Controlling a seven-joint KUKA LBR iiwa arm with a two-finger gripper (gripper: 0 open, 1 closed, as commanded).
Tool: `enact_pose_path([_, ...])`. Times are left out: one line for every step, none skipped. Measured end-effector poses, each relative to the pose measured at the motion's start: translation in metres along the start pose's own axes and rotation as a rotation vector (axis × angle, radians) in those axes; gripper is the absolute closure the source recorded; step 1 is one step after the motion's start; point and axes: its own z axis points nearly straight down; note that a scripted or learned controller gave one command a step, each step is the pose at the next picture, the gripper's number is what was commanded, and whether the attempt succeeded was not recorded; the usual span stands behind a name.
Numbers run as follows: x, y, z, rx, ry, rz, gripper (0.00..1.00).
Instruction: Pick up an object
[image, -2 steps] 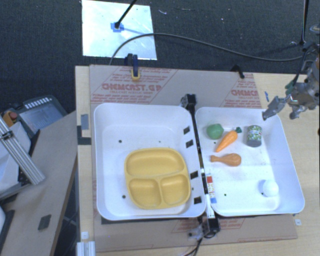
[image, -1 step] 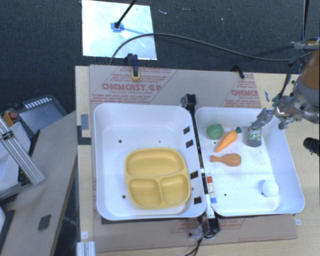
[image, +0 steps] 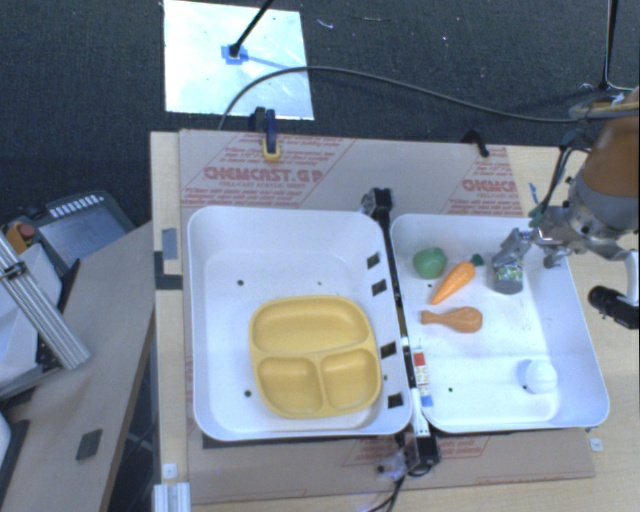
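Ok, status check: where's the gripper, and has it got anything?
Gripper over right bin, beside grey jar. Nothing seen held. Carrot, drumstick, green ball close by.

We see the arm (image: 610, 170) cut off by the right edge. We cannot tell if the jaws are open or closed, or if they touch the grey cup (image: 507, 274). The bits inside the cup are too small to name. The grey box (image: 75, 232) at left is partly hidden by a metal bar (image: 40, 310).
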Motion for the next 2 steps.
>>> enact_pose_path([0.008, 0.006, 0.056, 0.000, 0.001, -0.004, 0.00])
enact_pose_path([0.007, 0.008, 0.042, -0.006, -0.002, -0.005, 1.00])
